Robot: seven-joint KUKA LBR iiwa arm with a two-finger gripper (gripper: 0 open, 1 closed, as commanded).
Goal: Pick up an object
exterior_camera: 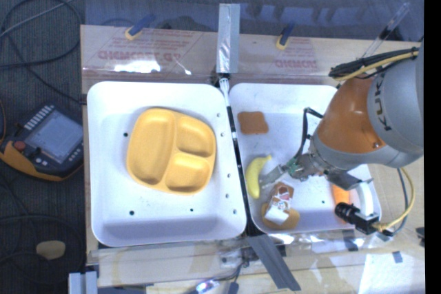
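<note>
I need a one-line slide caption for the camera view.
KUKA arm's gripper beside banana in right bin; yellow tray in left bin.

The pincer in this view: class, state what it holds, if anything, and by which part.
It cannot be told. The pincer sits low in the right bin, between the banana and the small carton.

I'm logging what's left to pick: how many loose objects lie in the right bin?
4 visible: a brown patch at upper left, a banana by the divider, a small carton near the front, an orange item beneath the arm. More may be hidden there.
</note>
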